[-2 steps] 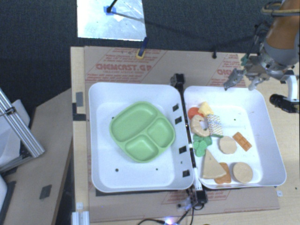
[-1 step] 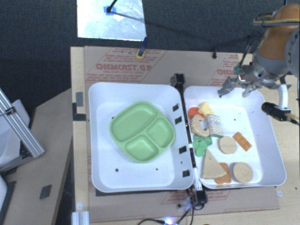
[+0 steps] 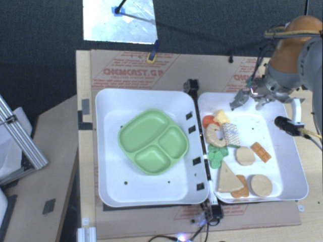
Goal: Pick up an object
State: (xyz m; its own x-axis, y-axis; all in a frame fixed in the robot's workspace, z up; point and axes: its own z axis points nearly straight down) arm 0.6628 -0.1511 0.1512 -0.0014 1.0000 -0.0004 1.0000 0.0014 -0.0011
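Observation:
The right white bin holds several toy foods: a red tomato, a yellow piece, a beige ring, a checkered packet, a green piece, a tan disc, an orange cracker, a pale wedge and a round biscuit. My gripper hangs over the far edge of this bin, up and to the right of the yellow piece. Its fingers are spread open with nothing between them.
A green divided plate lies in the left white bin. A black divider with clips runs between the bins. A black part juts over the right bin's right side. The orange-banded arm fills the upper right.

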